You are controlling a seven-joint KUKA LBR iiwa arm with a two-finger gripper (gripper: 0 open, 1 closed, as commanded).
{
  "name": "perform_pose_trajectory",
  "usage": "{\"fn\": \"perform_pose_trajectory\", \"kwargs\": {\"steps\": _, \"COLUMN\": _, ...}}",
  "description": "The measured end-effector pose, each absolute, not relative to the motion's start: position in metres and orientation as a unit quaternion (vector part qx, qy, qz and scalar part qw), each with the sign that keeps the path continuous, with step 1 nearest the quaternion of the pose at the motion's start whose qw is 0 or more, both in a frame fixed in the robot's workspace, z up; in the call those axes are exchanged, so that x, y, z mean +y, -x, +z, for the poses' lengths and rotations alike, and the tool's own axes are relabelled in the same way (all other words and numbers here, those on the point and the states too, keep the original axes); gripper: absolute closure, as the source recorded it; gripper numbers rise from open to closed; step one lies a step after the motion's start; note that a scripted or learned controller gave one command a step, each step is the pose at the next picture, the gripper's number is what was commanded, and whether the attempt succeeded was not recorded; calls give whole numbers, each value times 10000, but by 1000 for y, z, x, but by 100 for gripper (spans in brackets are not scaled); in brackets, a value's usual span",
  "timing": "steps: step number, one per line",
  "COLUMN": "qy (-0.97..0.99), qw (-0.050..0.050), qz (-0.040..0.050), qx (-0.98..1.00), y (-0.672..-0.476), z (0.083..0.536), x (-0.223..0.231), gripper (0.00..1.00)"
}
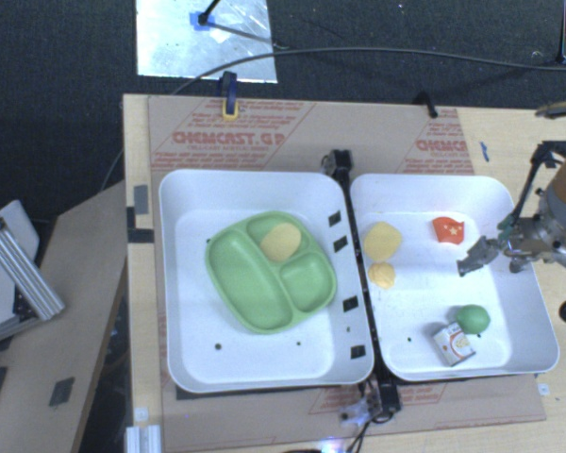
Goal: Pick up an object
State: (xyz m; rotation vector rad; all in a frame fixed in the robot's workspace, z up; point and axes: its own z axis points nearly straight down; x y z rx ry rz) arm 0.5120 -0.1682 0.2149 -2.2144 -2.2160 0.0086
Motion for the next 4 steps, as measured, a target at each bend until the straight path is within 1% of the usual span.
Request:
{"fn": "perform_pose_trajectory", "kwargs": {"steps": 1, "qy": 7056, "qw": -6, "qz": -4, "qx": -7086, "y": -515, "z": 221, "x": -168, "gripper": 0}}
{"fn": "perform_pose_trajectory", "kwargs": {"steps": 2, "qy": 7058, "qw": 12, "qz": 3, "qx": -7084, "y": -521, "z": 172, "x": -160, "gripper": 0}}
{"fn": "perform_pose_trajectory", "kwargs": {"steps": 3, "qy": 7067, "qw": 10, "qz": 5, "qx": -7075, "y": -522, "z": 121, "x": -170, "gripper": 0}}
{"fn": "perform_pose_trajectory", "kwargs": {"steps": 4, "qy": 7067, "qw": 8, "qz": 2, "qx": -7075, "y": -522, "z": 83, "x": -170, "gripper": 0}}
